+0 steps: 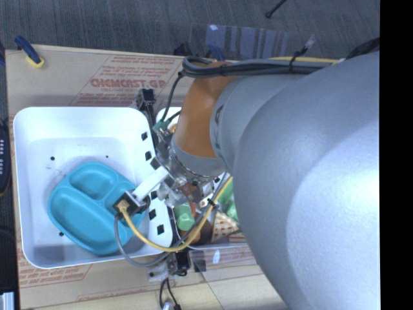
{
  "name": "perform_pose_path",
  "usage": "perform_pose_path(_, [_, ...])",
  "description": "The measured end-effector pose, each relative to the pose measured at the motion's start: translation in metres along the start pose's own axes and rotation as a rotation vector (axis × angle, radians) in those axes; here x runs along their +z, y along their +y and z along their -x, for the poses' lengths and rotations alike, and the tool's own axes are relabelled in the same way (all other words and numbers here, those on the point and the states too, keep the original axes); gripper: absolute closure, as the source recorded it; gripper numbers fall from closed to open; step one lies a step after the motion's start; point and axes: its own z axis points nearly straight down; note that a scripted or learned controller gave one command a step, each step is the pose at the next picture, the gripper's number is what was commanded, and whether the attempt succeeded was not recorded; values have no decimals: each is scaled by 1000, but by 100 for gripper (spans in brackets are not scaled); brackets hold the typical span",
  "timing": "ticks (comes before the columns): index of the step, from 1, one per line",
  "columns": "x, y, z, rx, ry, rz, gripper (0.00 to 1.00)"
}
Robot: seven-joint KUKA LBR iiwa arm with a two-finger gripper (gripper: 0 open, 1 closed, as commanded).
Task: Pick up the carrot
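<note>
The claw point(182, 206) hangs low over the right bin point(222, 237), just right of the wall it shares with the left bin point(77, 124). The wrist hides its tips, so I cannot tell how wide it stands or whether it holds anything. A blue tray point(90, 205) lies in the left bin. Right of the claw sit green pieces point(186, 219); I cannot pick out the carrot, which is probably under the arm point(290, 173).

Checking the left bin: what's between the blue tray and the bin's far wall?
Bare white bin floor between the blue tray and the far wall, per the camera view.
</note>
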Motion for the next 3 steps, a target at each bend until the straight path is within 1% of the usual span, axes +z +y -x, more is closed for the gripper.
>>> perform_pose_path(3, [-26, -5, -1, -50, -22, -20, 100])
